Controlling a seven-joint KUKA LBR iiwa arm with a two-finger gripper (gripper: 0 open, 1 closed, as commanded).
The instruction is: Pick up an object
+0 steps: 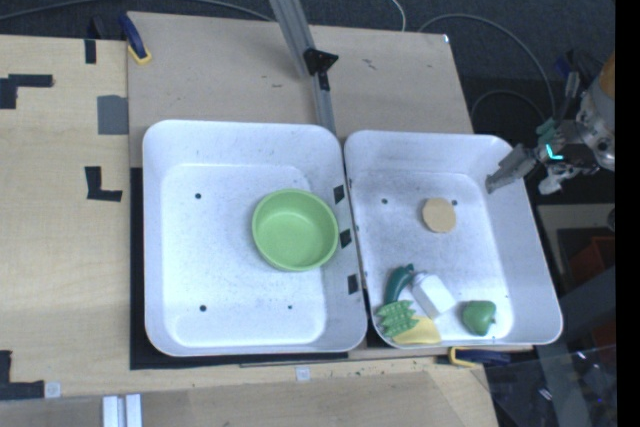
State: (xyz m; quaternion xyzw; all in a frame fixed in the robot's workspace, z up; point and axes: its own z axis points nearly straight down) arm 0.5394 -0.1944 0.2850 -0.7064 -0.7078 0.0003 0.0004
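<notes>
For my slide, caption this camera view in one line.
Gripper poised at the right bin's edge; tan disc and small toys inside, green bowl in the left bin.

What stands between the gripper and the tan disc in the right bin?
Nothing visible does. The gripper hangs over the right bin's right rim, and bare bin floor lies between it and the disc. The other toys cluster at the bin's near edge, apart from the disc.

Soft, even light is falling from above me, brightening the 2 white bins [180,215] almost to glare. Shadows are staying faint. Everything is looking slightly blurred and grainy, dimming toward the dark edges.
</notes>
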